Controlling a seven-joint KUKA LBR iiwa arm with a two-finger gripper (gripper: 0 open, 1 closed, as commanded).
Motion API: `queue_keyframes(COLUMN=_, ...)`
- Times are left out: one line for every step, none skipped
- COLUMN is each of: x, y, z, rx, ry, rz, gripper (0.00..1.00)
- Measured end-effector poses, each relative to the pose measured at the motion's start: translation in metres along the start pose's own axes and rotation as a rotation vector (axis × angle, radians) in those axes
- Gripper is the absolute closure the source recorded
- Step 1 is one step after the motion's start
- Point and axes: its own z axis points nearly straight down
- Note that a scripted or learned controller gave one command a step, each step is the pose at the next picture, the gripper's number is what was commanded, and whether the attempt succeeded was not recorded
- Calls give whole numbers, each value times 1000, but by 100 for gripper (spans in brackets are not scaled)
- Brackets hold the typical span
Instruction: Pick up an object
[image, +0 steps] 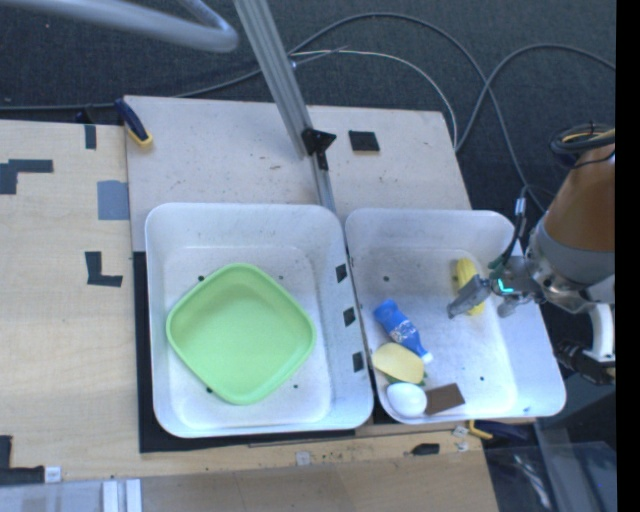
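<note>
My gripper hangs over the right side of the right bin, open, with nothing between its fingers. A small yellow object lies just up and left of the left fingertip, close to it. Further left in the same bin lie a blue bottle, a pale yellow lemon-like piece, a white egg-shaped object and a small brown block. The arm's orange band rises at the right edge.
The left bin holds a green square plate. A metal post slants down to the bins' shared back edge. Cables trail on the dark floor behind. A wooden bench top lies at left.
</note>
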Motion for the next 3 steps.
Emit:
queue_keyframes(x=0, y=0, z=0, rx=0, ry=0, rz=0, gripper=0)
queue_keyframes(x=0, y=7, z=47, rx=4, ry=1, rz=0, gripper=0)
queue_keyframes(x=1, y=6, z=100, rx=4, ry=1, rz=0, gripper=0)
